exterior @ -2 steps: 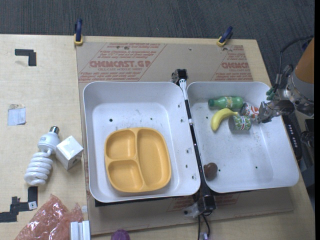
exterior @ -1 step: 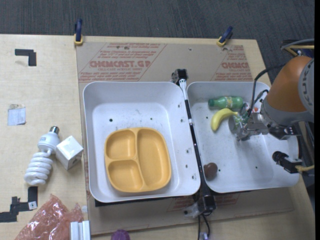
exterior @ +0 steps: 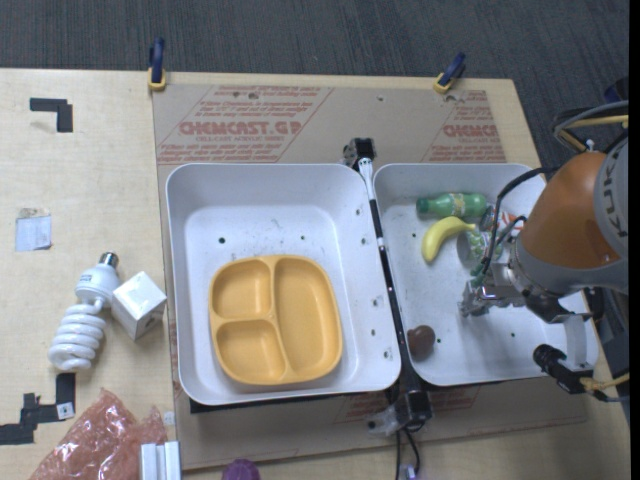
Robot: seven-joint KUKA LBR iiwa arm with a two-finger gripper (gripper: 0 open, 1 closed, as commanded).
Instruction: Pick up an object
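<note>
Beside curved banana [exterior: 444, 237], metal gripper [exterior: 478, 299] hovers.

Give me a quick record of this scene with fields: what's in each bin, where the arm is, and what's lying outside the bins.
left bin: yellow three-compartment plastic tray
right bin: green plastic bottle, yellow banana, small brown round object
arm: grey with orange band, over the right bin's right side
pincer: low in right bin, apart from the banana
outside, left: white spiral light bulb, small white box

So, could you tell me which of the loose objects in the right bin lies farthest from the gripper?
The small dark brown object, alone near the bin's lower left corner. The banana and green bottle lie closer to the gripper.
</note>
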